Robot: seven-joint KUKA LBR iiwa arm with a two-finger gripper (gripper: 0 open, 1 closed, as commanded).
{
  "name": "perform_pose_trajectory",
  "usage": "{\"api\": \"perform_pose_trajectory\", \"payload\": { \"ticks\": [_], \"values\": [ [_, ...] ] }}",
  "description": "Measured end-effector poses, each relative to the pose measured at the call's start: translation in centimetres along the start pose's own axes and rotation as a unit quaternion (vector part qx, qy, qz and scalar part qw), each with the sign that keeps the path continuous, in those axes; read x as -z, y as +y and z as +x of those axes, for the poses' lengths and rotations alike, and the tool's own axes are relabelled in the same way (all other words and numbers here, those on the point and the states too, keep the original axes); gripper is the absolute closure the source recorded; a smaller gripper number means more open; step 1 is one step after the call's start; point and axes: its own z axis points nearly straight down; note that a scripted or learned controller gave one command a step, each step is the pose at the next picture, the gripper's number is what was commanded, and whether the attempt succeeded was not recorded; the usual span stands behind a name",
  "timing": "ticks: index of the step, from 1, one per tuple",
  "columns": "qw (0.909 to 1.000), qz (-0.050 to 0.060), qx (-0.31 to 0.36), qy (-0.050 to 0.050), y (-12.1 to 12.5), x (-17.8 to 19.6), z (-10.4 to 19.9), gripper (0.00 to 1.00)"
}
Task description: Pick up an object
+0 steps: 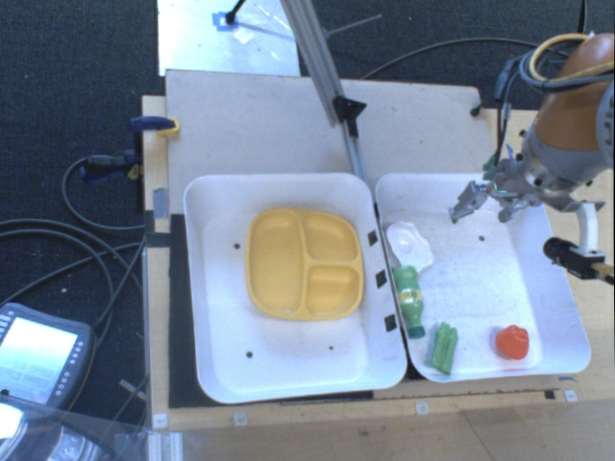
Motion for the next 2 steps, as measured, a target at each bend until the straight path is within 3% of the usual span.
{"api": "perform_pose_trajectory", "payload": {
  "ticks": [1, 2],
  "values": [
    [1.0, 0.0, 0.0, 0.0, 0.0, 0.0, 0.0, 0.0],
    [1.0, 0.002, -0.003, 0.0, -0.2, -4.2, -0.2, 0.0]
  ]
}}
